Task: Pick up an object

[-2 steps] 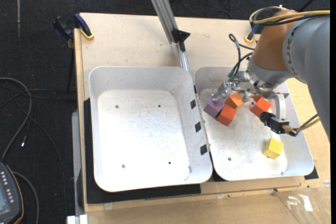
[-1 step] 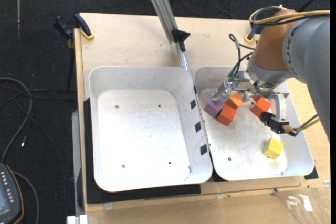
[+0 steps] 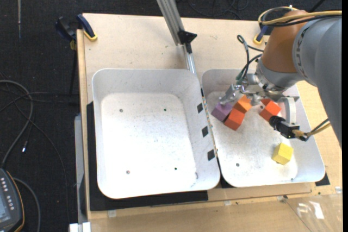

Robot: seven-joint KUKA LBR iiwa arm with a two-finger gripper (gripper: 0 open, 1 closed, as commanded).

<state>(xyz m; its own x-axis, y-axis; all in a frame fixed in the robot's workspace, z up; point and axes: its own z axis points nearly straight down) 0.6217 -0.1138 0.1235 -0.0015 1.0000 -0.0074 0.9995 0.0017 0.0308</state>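
The arm (image 3: 321, 46) is smooth grey with a broad orange band (image 3: 280, 49) above the wrist. Yellow and dark cables (image 3: 272, 14) loop over that band toward the metal gripper (image 3: 247, 96).

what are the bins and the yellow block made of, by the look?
Bins: probably thin moulded plastic, matte white; rounded corners, raised rim, dark speckling on the floor. Yellow block: looks like painted wood or solid plastic, matte; flat faces, crisp edges, even colour. Can't settle which from this view.
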